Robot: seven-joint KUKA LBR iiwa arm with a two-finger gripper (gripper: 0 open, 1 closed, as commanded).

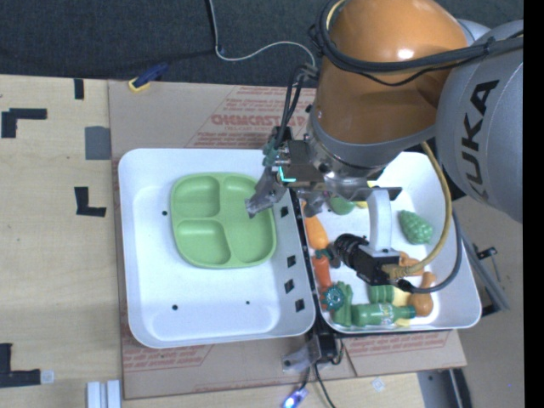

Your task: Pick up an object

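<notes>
looming closest, the arm's orange band (391, 49) hangs above the seam between the two bins. from the left: the left bin (204, 308) carries a green divided plate (223, 219), and the gripper (270, 192) sits low over that plate's right rim, holding nothing i can see, though how wide it stands i cannot tell. just right of it, in the right bin (463, 308), an orange carrot-like piece (315, 232) lies with its long axis running towards the near edge, and that looks like the closest small pick.
</notes>
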